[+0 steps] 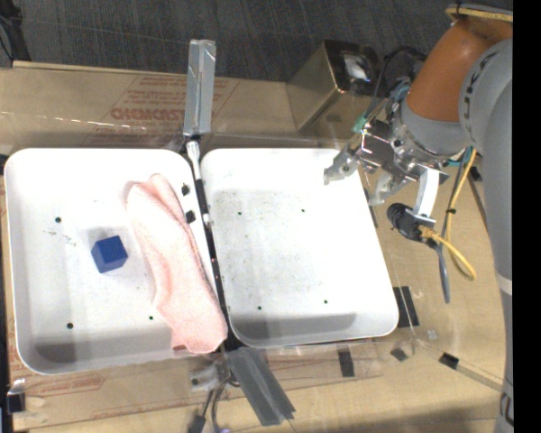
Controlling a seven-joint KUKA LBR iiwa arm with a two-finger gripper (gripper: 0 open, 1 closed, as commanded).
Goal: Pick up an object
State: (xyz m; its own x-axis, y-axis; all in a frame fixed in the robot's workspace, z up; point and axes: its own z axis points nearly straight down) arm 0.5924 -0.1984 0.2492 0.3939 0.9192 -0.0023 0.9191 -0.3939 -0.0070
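A small blue cube [109, 253] lies in the left bin [36, 197], left of centre. A pink cloth [174, 262] stretches along that bin's right side, its lower end lapping over the rim between the bins. My gripper [357, 184] hangs above the far right edge of the right bin [288, 251], far from both objects. Its fingers are spread open with nothing between them.
A grey metal post [199, 88] stands behind the gap between the bins. A brown box [329, 84] sits behind the right bin. Yellow and black cables [442, 237] trail from the wrist at the right of the right bin.
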